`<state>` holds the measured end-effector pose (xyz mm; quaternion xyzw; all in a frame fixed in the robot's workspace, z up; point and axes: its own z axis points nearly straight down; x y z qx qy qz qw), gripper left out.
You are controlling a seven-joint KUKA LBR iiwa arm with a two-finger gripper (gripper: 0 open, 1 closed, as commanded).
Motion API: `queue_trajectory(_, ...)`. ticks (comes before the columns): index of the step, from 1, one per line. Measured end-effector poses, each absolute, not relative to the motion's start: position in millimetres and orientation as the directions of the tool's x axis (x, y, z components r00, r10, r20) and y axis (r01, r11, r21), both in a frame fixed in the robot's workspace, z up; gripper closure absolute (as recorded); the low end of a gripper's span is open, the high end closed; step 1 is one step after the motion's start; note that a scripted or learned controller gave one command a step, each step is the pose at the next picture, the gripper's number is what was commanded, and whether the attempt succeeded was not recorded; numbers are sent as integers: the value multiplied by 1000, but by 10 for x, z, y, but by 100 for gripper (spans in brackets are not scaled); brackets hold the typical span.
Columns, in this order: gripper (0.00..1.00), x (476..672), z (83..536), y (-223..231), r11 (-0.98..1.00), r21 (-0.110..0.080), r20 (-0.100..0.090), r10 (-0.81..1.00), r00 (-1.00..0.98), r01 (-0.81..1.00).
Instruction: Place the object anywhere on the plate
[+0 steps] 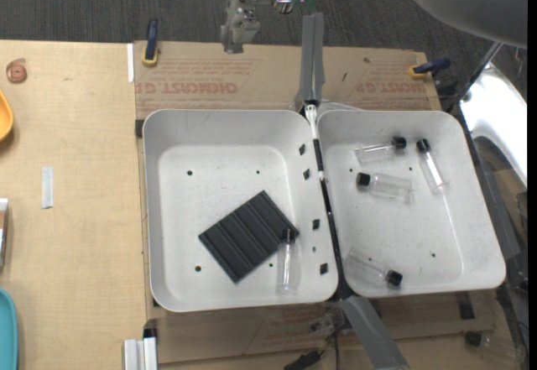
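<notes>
the gripper [237,24] hangs high above the far edge of the bench [75,142], beyond both bins, and whether it is spread or pressed together cannot be told from this slant; nothing is visible in it. the dark ribbed plate [246,236] lies flat and skewed in the left bin [168,150]. a clear vial with a black cap [287,263] lies just beside the plate's near-right corner, touching or slightly overlapping its edge; it cannot be told whether it counts as on the plate. four more capped vials [384,185] lie scattered in the right bin [453,251], well apart from the plate.

the main risk, as i judge it, is the round glass: a vial lying on its side can roll away from closing fingers or squirt out of a pinch. a vial set down on the plate may roll along the ribs and off the edge. a descent near the left-bin vial could nudge the plate itself, since it sits loose. the vials close to the right bin's walls leave little room for a finger.
</notes>
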<state>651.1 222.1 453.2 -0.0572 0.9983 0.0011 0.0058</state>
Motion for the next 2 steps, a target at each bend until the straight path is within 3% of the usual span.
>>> queue_trajectory(1,100,6525,4626,2219,994,2,-16,-113,-993,-113)
queue_trajectory(2,100,6597,4417,2284,899,0,-3,-438,-899,-438)
